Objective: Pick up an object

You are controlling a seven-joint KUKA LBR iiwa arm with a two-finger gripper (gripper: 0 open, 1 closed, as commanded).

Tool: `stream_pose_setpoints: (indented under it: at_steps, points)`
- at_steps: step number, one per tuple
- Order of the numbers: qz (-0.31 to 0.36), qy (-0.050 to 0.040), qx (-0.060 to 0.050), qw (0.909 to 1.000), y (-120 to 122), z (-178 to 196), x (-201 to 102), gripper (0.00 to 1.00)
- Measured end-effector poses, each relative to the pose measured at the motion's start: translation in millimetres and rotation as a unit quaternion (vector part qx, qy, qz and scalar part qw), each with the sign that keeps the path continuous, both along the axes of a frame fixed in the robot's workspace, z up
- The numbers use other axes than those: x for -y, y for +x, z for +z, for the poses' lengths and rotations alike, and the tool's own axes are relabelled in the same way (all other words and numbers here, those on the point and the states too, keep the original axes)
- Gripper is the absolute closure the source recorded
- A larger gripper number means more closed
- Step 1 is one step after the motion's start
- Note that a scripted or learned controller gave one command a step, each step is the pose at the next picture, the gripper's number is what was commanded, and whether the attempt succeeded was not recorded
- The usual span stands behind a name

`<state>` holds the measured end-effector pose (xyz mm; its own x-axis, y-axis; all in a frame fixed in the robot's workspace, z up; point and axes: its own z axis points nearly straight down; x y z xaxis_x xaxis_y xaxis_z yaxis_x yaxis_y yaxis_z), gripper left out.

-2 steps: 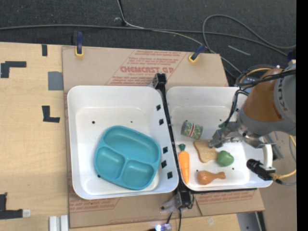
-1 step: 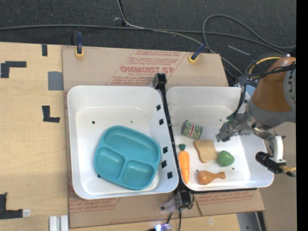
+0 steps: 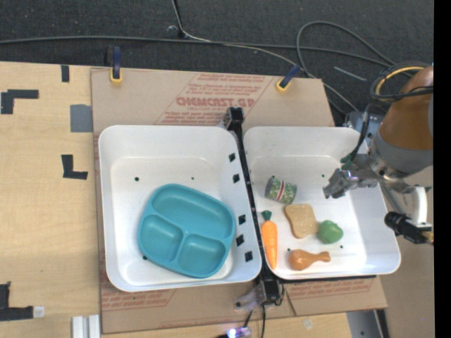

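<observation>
Over the right bin's (image 3: pixel 366 259) far right side hangs the pincer (image 3: pixel 337 187); whether it is released or clenched cannot be told, and nothing shows in its grip. The pick looks not yet done: the can (image 3: pixel 280 189), bread slice (image 3: pixel 301 220), green ball (image 3: pixel 329 231), carrot (image 3: pixel 269 236) and drumstick (image 3: pixel 307 259) all lie on the bin floor. A blue tray (image 3: pixel 186 229) sits in the left bin (image 3: pixel 113 153). Both bins rest on cardboard (image 3: pixel 204 97) on the table (image 3: pixel 42 189), with dark carpet (image 3: pixel 84 13) and cables behind.
</observation>
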<state>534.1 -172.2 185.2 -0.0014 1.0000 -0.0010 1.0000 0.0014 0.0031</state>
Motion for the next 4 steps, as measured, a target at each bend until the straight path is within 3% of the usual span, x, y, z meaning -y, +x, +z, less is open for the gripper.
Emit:
stream_pose_setpoints:
  at_steps: [1,2,4]
  points:
    - [0.0,-0.0003,0.001,1.0,-3.7,59.8,-6.3,1.0]
    - [0.003,0.0013,-0.001,1.0,1.7,64.9,-65.6,1.0]
    - [0.002,0.0008,-0.003,1.0,2.6,36.0,-171.2,1.0]
